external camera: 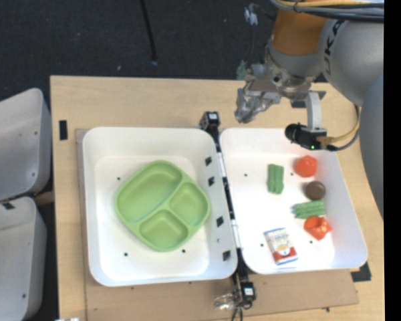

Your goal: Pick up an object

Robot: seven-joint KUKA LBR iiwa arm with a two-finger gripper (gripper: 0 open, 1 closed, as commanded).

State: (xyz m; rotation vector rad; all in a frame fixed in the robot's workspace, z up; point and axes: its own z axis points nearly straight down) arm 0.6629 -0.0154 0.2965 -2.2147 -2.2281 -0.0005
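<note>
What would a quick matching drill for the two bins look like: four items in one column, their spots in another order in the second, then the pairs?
Items:
1. green divided plate
2. small carton
3. brown round piece
4. gripper

Places:
A. near front edge of the right bin
B. above the bench, just behind the right bin's back left corner
C. middle of the left bin
D. right side of the right bin, below the red-orange ball

Pairs: 1-C, 2-A, 3-D, 4-B

Green three-compartment plate (162, 206) in the left white bin (93, 259), on a wooden bench (120, 89).
</note>
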